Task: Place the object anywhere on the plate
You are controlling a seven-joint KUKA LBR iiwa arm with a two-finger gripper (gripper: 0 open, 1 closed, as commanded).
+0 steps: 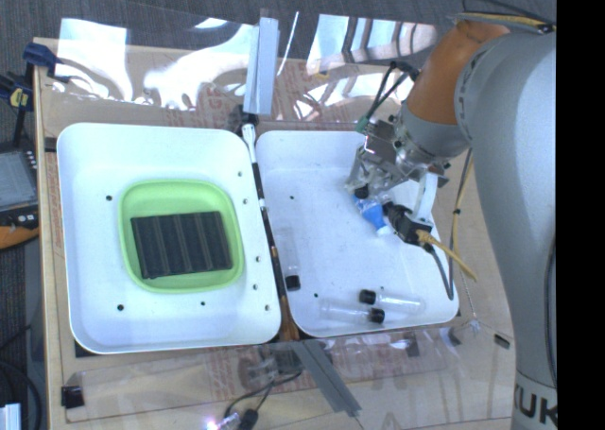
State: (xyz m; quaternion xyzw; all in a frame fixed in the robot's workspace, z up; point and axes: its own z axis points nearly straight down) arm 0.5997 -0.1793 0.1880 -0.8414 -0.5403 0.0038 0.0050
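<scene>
Over the right bin (312,230), claw (371,194) against a blue object (376,216)

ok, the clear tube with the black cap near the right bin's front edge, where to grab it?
Grip the clear tube mid-body, coming straight down, fingers across its narrow width. It lies flat, long axis roughly left-right, a second capped tube close beside it, so stay off the black cap end.
</scene>
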